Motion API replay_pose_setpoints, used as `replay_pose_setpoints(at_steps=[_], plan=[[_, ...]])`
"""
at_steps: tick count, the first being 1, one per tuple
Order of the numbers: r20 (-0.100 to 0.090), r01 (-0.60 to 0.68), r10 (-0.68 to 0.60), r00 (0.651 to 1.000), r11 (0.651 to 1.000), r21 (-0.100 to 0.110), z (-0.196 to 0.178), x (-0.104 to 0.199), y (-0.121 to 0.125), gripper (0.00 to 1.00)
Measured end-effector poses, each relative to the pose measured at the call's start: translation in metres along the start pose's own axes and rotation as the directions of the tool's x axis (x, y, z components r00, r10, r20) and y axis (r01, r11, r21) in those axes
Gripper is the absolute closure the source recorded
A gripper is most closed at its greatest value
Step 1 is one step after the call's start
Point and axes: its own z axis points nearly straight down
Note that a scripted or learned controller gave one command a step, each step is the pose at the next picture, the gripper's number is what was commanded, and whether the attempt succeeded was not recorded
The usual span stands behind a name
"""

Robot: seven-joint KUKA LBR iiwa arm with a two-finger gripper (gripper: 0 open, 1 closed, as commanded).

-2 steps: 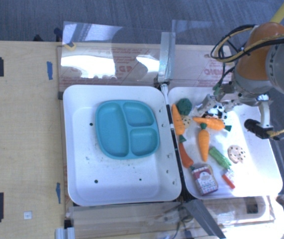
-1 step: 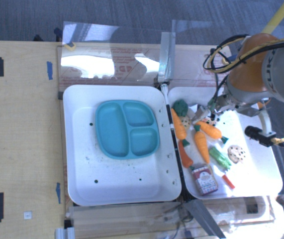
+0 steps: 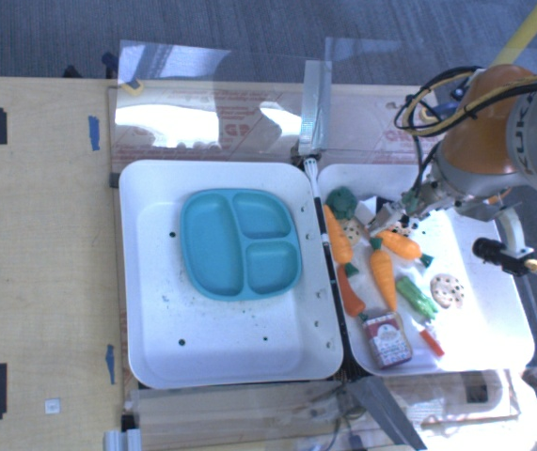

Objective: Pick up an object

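Note:
The right bin [image 3: 494, 336] holds a heap of toy foods. Among them are a long orange carrot [image 3: 337, 235] along the divider, a second carrot [image 3: 382, 275], a short orange piece [image 3: 402, 244], a dark green lump [image 3: 341, 198], a green vegetable [image 3: 416, 297], a spotted cookie [image 3: 447, 290] and a red can [image 3: 387, 338]. My gripper [image 3: 392, 218] is low over the bin's upper part. It sits just above the short orange piece and right of the dark green lump. I see nothing lifted.
The left bin [image 3: 155, 327] carries a blue divided plate [image 3: 241, 243]. A raised divider [image 3: 326, 252] separates the bins. A clear wall [image 3: 212, 111] stands behind them. The arm's orange band [image 3: 489, 111] and cables hang over the right bin's back corner.

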Motion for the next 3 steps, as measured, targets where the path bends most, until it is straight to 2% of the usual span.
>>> replay_pose_setpoints(at_steps=[1,2,3], plan=[[0.006,0.076,-0.076,0.997,0.997,-0.003,-0.001,-0.001,-0.015,0.0],[0.016,0.073,-0.073,0.997,0.997,-0.01,-0.015,-0.006,-0.013,1.0],[-0.013,-0.237,0.238,0.971,0.97,0.049,-0.074,0.037,0.067,1.0]])
